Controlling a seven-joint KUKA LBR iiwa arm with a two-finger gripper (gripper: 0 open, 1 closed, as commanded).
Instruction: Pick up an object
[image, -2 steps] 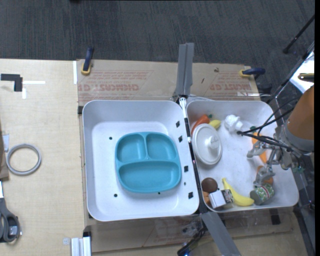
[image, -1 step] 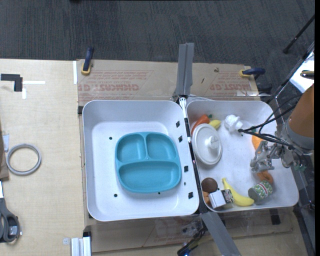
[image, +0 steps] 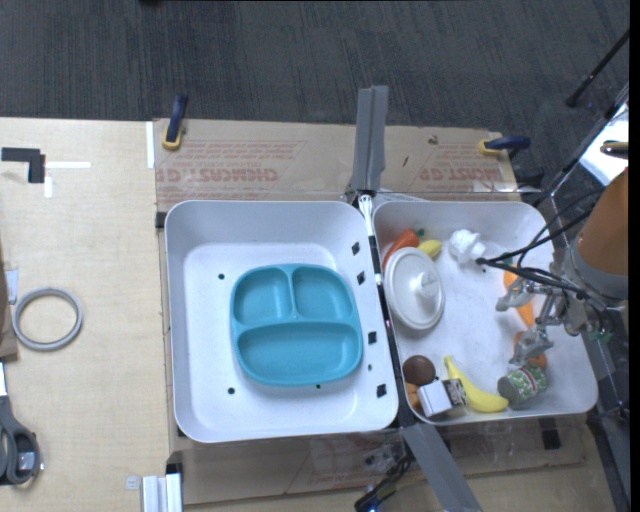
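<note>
— where does the gripper (image: 537, 325) sit?
— over the right bin (image: 480, 405), near its right wall, above a small green patterned can (image: 526, 382) that lies on the bin floor; an orange piece (image: 529, 345) shows just under the metal parts; whether the jaws are spread or closed i cannot tell, cables and linkage blur together there, and nothing is clearly seen between them.

— what crowds that bin?
— a yellow banana (image: 478, 393) lies along the front wall, just beside the can; left of it a brown round thing (image: 418, 369) and a small grey-white block (image: 436, 399) sit in the front left corner; a white round lid with a knob (image: 416, 288) lies against the left wall; behind it an orange thing (image: 401, 242) and a small yellow piece (image: 430, 247); a crumpled white object (image: 464, 244) near the back; black cables (image: 520, 248) cross over the bin's right half.

— and the other bin?
— the left bin (image: 195, 330) holds a teal divided plate (image: 297, 324), flat in its middle, well apart from the arm.

— anything on the desk (image: 80, 200) outside?
— a grey ring (image: 44, 318) to the left, scissors (image: 17, 448) at the left edge near the front, cardboard (image: 260, 160) behind the bins held by yellow and blue clamps (image: 176, 122).
</note>
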